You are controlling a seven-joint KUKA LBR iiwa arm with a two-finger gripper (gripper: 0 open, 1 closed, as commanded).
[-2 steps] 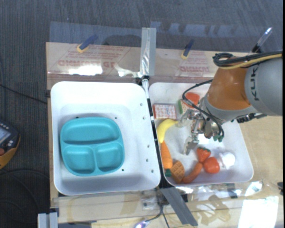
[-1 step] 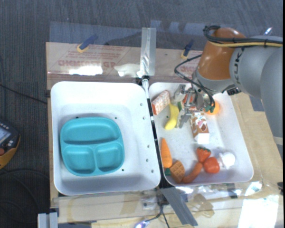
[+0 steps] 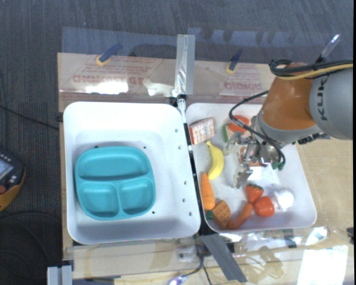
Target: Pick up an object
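Camera view: arm reaches from right, claw (image 3: 249, 162) down in right bin (image 3: 302, 215); grip apparently unclear.

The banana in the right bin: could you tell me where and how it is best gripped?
Probably across the middle of the banana, coming straight down from above. It lies flat and runs up-down in the view, so the fingers would close from its left and right sides.
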